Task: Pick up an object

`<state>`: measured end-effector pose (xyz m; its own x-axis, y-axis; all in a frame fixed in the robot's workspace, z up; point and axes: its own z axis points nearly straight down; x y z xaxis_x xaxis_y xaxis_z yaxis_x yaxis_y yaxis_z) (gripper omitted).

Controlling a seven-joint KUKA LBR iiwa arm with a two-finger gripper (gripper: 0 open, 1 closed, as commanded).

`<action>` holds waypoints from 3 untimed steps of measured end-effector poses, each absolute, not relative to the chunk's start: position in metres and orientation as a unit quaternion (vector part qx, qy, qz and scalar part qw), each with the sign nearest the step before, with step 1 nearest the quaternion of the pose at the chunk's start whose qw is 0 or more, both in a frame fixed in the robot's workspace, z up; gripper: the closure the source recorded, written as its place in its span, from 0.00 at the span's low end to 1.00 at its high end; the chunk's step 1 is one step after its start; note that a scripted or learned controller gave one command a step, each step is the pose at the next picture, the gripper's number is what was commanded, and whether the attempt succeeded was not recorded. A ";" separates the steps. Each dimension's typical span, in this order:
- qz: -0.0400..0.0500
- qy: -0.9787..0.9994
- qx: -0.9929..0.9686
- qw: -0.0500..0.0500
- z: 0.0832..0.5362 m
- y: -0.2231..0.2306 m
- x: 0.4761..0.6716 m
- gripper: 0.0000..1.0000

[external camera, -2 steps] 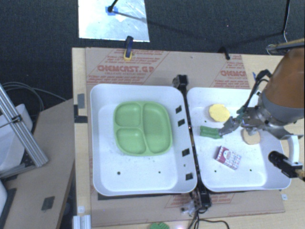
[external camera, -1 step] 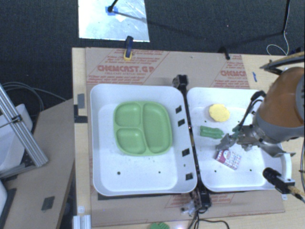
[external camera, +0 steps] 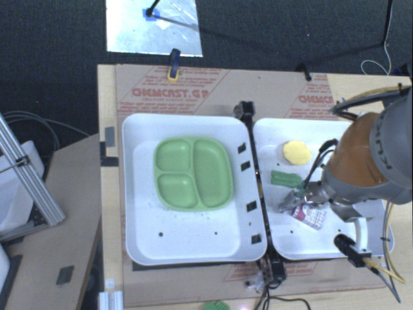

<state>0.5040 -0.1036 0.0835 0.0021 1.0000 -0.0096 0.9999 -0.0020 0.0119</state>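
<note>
In the right bin (external camera: 279,243) lie a yellow round object (external camera: 296,152), a green flat piece (external camera: 284,178) and a small pink-and-white packet (external camera: 311,217). My gripper (external camera: 293,201) hangs low over the bin, just left of the packet and below the green piece, with its metal fingers pointing left. The grey arm with its orange band (external camera: 361,157) covers the right side of that bin.
The left bin (external camera: 139,237) holds a green divided plate (external camera: 193,173). A black clamp and divider (external camera: 248,154) run between the bins. A silver sheet (external camera: 153,18) lies beyond the bench at the back. Cables hang at the front right.
</note>
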 end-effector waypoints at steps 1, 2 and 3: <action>0.003 0.709 0.705 0.003 0.149 -0.081 0.535 0.00; 0.001 0.709 0.705 0.002 0.082 -0.083 0.576 0.00; 0.001 0.707 0.707 0.001 0.142 -0.108 0.553 0.00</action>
<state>0.5533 -0.1077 0.1417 0.0008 1.0000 -0.0012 1.0000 -0.0008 0.0028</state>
